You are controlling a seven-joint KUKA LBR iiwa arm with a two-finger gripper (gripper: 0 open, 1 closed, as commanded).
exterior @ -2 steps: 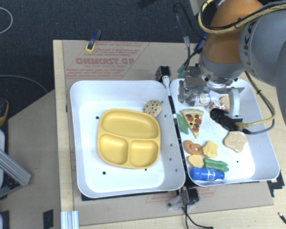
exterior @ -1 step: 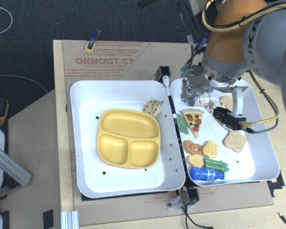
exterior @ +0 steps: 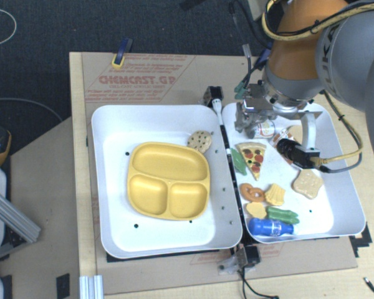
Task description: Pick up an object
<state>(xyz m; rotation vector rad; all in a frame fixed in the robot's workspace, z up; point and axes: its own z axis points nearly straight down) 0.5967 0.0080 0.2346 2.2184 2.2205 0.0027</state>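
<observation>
- Toys crowd the lower part of the right bin (exterior: 346, 213): a blue can (exterior: 271, 228) lies nearest the bottom rim, touching a green pepper (exterior: 282, 215) just above it.
- Up from there, a pretzel (exterior: 252, 193) and a yellow chip-like piece (exterior: 275, 195) sit side by side, with a toast slice (exterior: 308, 184) apart to their right.
- Higher still, a pizza slice (exterior: 253, 157) lies beside a green leaf-shaped piece (exterior: 239, 161) that hugs the wall between the bins.
- The left bin (exterior: 106, 167) holds a yellow divided tray (exterior: 168, 180) in its middle and a cookie (exterior: 200, 141) touching the tray's upper right corner.
- At the top of the right bin the gripper (exterior: 254, 124) hangs low over small items I cannot make out; whether its fingers are spread or closed I cannot tell, and nothing is visibly between them.
- Any toy would serve as the object. My judgement is that the toast slice is the easiest pick, since it has bare floor on most sides.
- A good try would likely centre over one isolated piece, line the fingers across its narrow side, and go down fully before closing.
- Likely obstacles: the packed cluster at the bottom invites a double grab, the leaf piece sits too tight to the wall, and a black cable (exterior: 302, 154) trailing from the wrist crosses the bin near the toast slice.
</observation>
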